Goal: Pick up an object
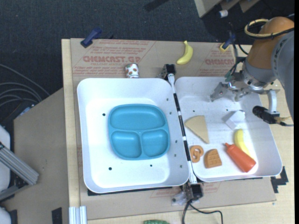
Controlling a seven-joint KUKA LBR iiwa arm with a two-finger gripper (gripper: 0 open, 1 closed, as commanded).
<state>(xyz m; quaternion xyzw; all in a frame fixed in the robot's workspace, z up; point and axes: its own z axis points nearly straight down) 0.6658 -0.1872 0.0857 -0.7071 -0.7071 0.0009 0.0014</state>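
Two white bins [93,125] of smooth, moulded-looking plastic, faintly glossy. In the left one, a blue divided tray [138,130], smooth plastic with a soft sheen. At lower right, an orange-red bottle [240,157] and a yellow banana [240,139], both shiny like plastic toys; beside them a tan wedge [198,127], a pretzel [196,153] and a waffle-patterned piece [212,158], matt. Bench top [112,56] matt, cardboard-like, with red print. Upper part of frame: dark floor [46,13], rough, carpet-like. Upper right: gripper [230,91] of dull grey metal; arm's orange band [276,28] smooth and glossy. Lower left: ribbed metal rail [18,164], satin finish.
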